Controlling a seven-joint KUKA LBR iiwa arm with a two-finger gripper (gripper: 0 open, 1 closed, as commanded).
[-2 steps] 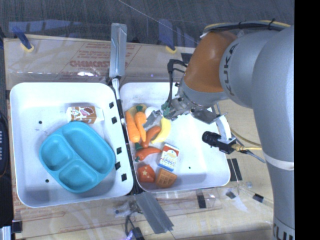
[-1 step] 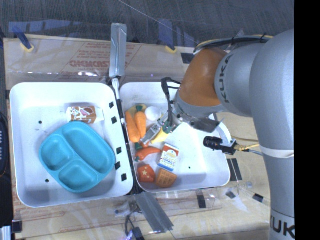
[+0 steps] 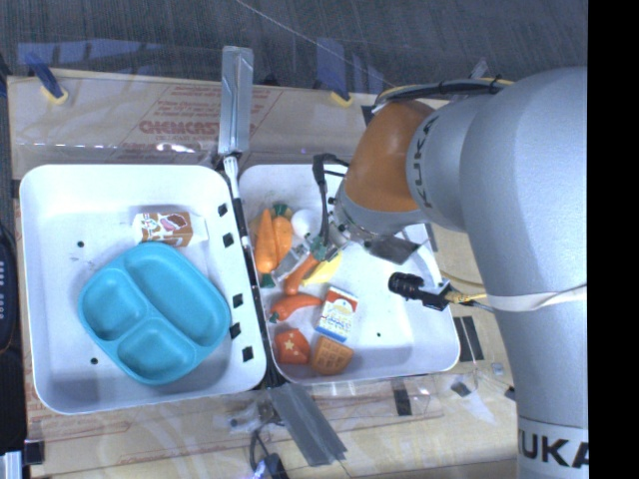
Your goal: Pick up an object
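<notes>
A pale wood-grain worktop [image 3: 150, 437] carries two shallow white plastic bins set side by side, their rounded rims touching along a row of black clips. At the near end of the right bin [image 3: 439, 342] lie a red tomato-shaped toy [image 3: 291, 346] and, touching it, a brown waffle-textured piece [image 3: 332, 355]. Just beyond stands a small printed carton [image 3: 337, 314], white with a red and orange label, and beside it a slim orange sausage-like toy [image 3: 293, 305]. In the left bin [image 3: 45, 267], a smooth blue plate [image 3: 153, 310] with three compartments rests tilted against the bin's near wall; a small brown-and-white box [image 3: 165, 228] sits just behind it. Farther into the right bin, a cluster of glossy orange carrots [image 3: 271, 240] with green tops lies near the dividing rim, next to a yellow piece [image 3: 323, 267]. The grey arm [image 3: 519, 198], with its orange band, reaches down over that cluster, its end effector [image 3: 321, 248] among the toys; whether it is wide or narrow cannot be told.
</notes>
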